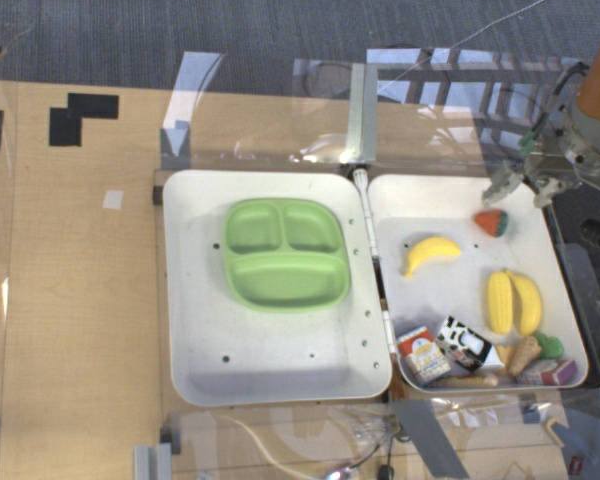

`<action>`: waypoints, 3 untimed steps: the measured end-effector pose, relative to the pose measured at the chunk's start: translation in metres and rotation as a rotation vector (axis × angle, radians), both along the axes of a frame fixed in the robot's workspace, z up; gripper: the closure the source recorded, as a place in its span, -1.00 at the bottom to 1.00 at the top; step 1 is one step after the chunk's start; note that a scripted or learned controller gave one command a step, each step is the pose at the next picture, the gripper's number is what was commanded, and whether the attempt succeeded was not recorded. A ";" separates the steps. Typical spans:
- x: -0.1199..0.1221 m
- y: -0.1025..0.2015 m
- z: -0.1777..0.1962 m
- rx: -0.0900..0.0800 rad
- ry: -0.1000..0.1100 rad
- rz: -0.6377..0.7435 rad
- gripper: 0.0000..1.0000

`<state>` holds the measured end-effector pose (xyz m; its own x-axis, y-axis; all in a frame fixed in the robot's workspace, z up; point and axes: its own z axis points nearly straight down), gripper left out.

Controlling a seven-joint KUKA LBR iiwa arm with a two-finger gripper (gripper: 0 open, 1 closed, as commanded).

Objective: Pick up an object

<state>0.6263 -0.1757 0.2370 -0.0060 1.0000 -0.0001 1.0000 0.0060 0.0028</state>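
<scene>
The small red toy strawberry with a green top lies in the right white bin, near its far edge. My pincer hangs just beside it, fingers spread, grasping nothing.

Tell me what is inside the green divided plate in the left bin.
The green divided plate holds nothing visible: all three compartments show bare green. The bin floor beneath the plate is covered, so it cannot be seen.
</scene>
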 end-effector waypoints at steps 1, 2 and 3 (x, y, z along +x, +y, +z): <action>-0.006 0.022 -0.118 -0.003 -0.014 0.065 -1.00; -0.020 0.045 -0.133 -0.011 -0.044 0.053 -1.00; -0.031 0.061 -0.134 -0.009 -0.044 0.015 -1.00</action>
